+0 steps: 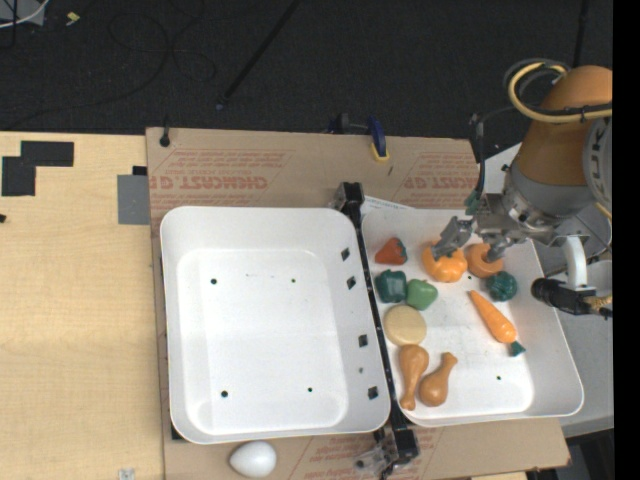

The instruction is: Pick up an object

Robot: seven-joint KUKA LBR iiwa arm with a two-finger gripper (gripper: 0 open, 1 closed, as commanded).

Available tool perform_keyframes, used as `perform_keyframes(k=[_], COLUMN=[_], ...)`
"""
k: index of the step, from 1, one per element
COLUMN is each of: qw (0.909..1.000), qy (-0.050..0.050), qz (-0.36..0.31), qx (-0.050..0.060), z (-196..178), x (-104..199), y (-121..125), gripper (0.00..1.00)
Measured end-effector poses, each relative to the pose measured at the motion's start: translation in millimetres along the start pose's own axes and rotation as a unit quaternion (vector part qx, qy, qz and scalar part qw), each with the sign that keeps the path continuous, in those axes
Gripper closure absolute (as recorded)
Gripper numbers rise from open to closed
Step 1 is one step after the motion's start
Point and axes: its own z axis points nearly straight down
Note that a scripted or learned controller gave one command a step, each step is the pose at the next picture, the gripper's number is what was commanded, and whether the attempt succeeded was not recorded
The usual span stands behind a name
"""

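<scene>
Orange pumpkin (444, 264) just under left finger; fingers (456, 232) spread apart, gripping nothing.

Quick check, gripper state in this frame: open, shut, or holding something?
Gripper: open, fingers spread above the orange toys in the right bin; nothing between them.

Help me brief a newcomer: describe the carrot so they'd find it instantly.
Look in the right-hand bin, on the side nearer the arm. The carrot lies there at a slant, below a dark teal piece. It alone is long, thin and orange with a small green tip.
</scene>
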Motion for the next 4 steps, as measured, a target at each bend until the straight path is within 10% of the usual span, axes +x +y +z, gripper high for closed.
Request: perform_keyframes(k=[1,2,3,4], qw=[1.0,1.0,1.0,1.0], qy=[0.0,-0.008,-0.002,-0.002], qz=[0.001,0.004,0.003,-0.001], qx=[0.001,-0.003,0.0,0.003], z=[113,106,108,108], x=[-25,24,17,22], y=[-7,21,-38,30], gripper=[0.0,0.0,0.0,0.0])
